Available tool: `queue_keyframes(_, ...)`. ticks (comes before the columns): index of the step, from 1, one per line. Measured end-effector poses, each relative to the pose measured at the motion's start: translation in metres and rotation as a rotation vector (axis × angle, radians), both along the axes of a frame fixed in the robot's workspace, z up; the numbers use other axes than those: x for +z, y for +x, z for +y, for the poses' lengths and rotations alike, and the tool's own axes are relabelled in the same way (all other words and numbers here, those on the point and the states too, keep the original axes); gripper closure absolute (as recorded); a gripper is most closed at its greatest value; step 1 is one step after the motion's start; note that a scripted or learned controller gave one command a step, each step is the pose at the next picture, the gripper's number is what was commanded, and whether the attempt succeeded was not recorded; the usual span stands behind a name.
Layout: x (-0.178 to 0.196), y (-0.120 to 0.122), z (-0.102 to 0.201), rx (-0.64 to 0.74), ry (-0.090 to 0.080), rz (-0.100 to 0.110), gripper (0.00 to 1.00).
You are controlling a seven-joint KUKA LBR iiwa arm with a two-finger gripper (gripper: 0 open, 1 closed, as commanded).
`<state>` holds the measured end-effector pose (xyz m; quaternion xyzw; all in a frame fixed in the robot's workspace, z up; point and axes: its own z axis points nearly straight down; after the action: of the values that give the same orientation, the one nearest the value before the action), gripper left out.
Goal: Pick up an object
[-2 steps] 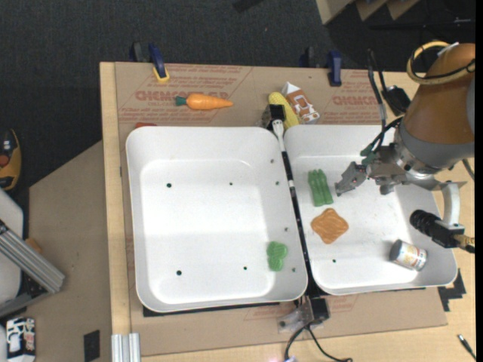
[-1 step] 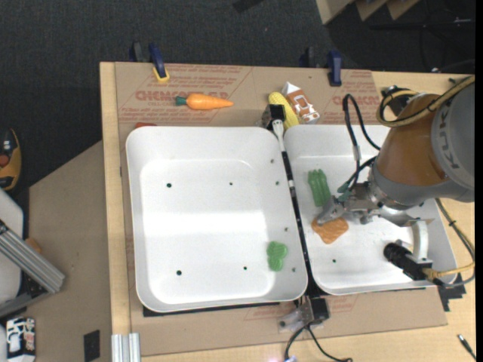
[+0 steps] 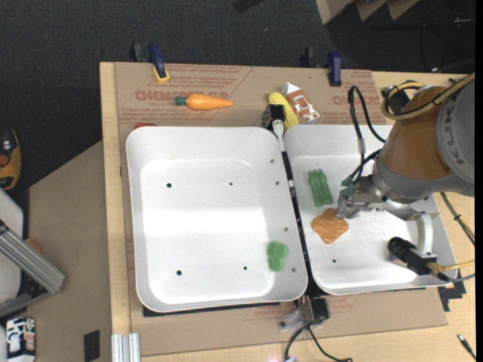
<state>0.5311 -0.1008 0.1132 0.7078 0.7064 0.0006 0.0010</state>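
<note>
On the brown cardboard-covered tabletop (image 3: 121,202), a plastic orange carrot with a green top (image 3: 205,102) lies at about 11 o'clock, outside the bins and just beyond the far rim of the left shallow white bin (image 3: 189,210). Inside that bin, a small bumpy green plastic piece (image 3: 277,256) rests at its 4 o'clock corner, close to the wall shared with the neighbouring bin. At 12 o'clock on the tabletop, beyond where the two bins meet, a yellow corn cob toy (image 3: 280,105) lies touching a small orange-and-white carton (image 3: 303,107).

In the right shallow white bin (image 3: 362,274), a ridged green flat piece (image 3: 319,187) lies toward its 10 o'clock area. Just below it, at roughly 7 o'clock from the bin's middle, sits an orange rounded chunk of plastic food (image 3: 330,226). The grey tool (image 3: 352,202) hangs just beside that chunk's upper right edge, at about its 1 o'clock; whether it touches the chunk, and whether it stands apart or together, cannot be told. The grey arm with its orange band (image 3: 413,145) enters from 3 o'clock.
</note>
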Motion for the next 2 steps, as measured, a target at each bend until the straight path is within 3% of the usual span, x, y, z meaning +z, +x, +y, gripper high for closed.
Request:
queue_keyframes(1,0.077,0.043,0.063,0.011,0.002,-0.009,1.0)
queue_keyframes(2,0.072,0.079,0.143,0.011,0.004,-0.002,1.0)
